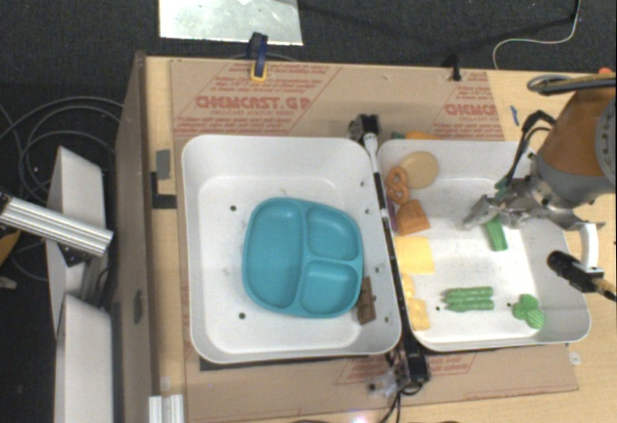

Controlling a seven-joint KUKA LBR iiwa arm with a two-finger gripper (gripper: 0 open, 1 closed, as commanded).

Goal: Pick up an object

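While your arm (578, 146) reaches in from the right over the right bin (569, 315), its jaws (489, 212) hang low near the bin's middle, and you cannot tell from this slant whether they are apart or together. Just below them lies a short green stick (496, 237), close to the tips, though nothing shows it gripped. Along that bin's left side you see a tan round piece (418, 168) at the top, a brown pretzel (397, 185) beside it, an orange wedge (414, 217) under that, and a yellow slab (416, 254) lower down. Near the bin's front edge a green pea pod (468, 298) lies flat, with a smaller green piece (528, 310) to its right. Your left bin (222, 171) holds a blue divided plate (302, 257), lying flat, and a small brown item (366, 301) rests at that bin's right wall. Both bins sit side by side on the table (289, 98).
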